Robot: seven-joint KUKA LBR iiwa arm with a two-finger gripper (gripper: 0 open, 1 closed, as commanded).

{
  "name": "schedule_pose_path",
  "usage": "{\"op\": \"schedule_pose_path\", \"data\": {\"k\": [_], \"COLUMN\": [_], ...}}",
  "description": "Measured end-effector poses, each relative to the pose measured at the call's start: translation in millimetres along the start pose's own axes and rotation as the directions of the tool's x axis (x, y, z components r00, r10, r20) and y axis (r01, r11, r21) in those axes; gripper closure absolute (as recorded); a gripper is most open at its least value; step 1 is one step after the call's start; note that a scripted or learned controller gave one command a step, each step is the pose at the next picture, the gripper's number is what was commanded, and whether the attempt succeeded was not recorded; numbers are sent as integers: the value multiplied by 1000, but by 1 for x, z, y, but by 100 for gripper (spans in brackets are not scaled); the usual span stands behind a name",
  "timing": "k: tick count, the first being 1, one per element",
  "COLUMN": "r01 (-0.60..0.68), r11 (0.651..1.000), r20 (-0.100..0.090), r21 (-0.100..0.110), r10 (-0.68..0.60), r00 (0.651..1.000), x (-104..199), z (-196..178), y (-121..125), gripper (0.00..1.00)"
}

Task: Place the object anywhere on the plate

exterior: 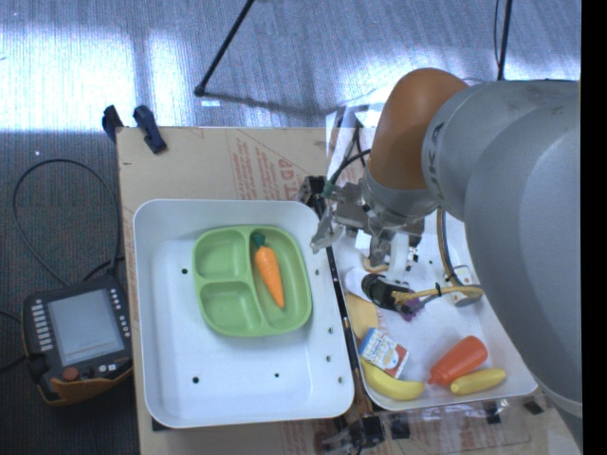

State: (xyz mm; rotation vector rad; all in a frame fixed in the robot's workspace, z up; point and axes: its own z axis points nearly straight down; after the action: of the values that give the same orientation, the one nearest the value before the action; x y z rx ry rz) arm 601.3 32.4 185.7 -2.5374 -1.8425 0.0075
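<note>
A green plate (228, 297) with three compartments lies in the left white bin (190, 387). An orange toy carrot (269, 273) with a green top rests in the plate's long right compartment. My gripper (327, 224) hangs over the wall between the two bins, just right of the plate's upper right corner and apart from the carrot. I see nothing held in it. The big grey arm with its orange band hides much of the right bin.
The right bin (512, 387) holds a small red and white carton (383, 353), a yellow banana (394, 385), an orange bottle-shaped toy (458, 359) and a small yellow piece (479, 380). A teach pendant (78, 335) lies on the floor at left.
</note>
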Motion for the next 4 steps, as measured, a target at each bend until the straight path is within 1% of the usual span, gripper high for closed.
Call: {"op": "schedule_pose_path", "data": {"k": [4], "r01": [0], "r11": [1000], "r20": [0], "r21": [0], "r10": [0], "r00": [1000], "x": [0], "z": [0], "y": [0], "gripper": [0]}}
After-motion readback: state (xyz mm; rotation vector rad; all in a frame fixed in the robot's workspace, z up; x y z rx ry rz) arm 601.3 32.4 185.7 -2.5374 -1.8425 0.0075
